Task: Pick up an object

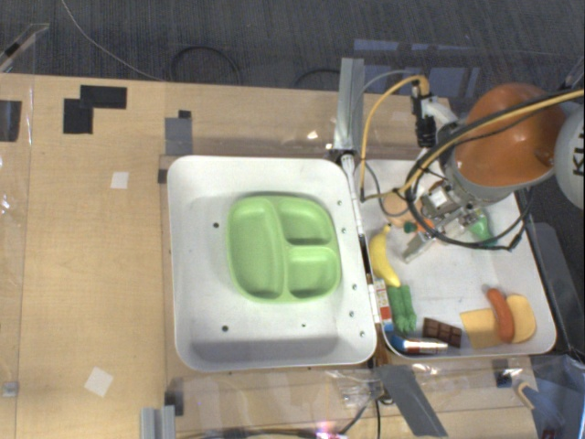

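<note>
Gripper (430, 230) hangs over right bin (539, 337), finger state cannot be told; banana (382, 260) at its eight o'clock; green divided plate (281, 248) in left bin (196, 337).

Dark grey carpet floor (228, 26) beyond end effector (430, 231); light wooden bench (82, 273) left of it, black markers (91, 108) on bench.

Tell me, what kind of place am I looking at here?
Probably a robotics lab workbench. A cabled robot arm reaches over two white bins on a wooden bench, with a green divided plate and toy food such as a banana.
</note>
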`<state>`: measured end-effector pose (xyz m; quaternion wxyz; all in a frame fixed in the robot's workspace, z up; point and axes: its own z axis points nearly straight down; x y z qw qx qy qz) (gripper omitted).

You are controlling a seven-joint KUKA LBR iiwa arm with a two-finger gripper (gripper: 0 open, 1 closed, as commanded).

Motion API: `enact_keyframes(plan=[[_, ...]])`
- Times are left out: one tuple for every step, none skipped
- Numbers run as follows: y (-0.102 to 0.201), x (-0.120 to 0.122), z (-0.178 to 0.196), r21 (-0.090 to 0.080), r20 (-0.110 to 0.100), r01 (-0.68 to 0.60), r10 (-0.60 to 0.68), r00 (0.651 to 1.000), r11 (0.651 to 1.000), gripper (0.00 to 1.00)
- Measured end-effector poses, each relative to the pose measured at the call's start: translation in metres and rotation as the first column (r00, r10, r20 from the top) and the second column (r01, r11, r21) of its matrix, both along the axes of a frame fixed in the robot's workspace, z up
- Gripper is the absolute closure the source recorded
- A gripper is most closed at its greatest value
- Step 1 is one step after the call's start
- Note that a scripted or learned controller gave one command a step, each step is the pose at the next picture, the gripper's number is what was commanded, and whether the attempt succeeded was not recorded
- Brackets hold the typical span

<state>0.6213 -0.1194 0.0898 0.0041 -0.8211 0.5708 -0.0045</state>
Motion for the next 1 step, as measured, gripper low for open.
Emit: enact_keyframes(plan=[[-0.015,0.012,-0.0004,0.002,-0.001,0.132,-0.132,0.991,0.991,0.0]])
